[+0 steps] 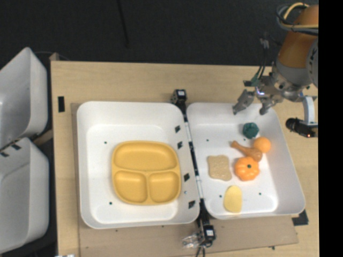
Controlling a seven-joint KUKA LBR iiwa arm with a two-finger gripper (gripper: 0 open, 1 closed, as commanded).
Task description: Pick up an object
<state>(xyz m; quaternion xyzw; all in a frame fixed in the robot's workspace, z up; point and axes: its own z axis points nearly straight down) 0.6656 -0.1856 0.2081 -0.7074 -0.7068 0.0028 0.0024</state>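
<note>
Here, the left bin (91,143) holds a yellow divided tray (146,171), the right bin (284,186) holds a teal lump (250,129), orange ball (262,145), drumstick (246,149), pumpkin (247,169), bread slice (219,167) and yellow oval (232,199), and the gripper (251,105) hangs spread, holding nothing, over its far edge.

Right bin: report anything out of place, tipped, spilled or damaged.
Nothing stands out. In the right bin the teal piece, orange ball, drumstick, small pumpkin, bread slice and pale yellow piece lie loose but intact. The gripper hovers open over the far edge.
</note>
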